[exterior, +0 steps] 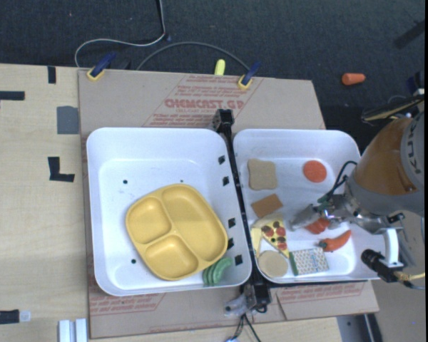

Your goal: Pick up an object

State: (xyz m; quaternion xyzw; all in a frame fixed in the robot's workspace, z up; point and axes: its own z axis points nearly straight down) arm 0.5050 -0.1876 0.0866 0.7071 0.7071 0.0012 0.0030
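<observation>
Arm's reaching into the right bin (342, 142), gripper (315, 218) low just beside a red piece (317, 226) — can't tell its state.

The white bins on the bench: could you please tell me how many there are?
2. The left bin holds a yellow divided plate; the right bin holds the toy food pieces, with the gripper over it.

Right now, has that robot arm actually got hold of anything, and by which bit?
It cannot be told. The gripper sits low in the right bin, right at a small red-orange piece, but the view is too blurred to show a hold.
</observation>
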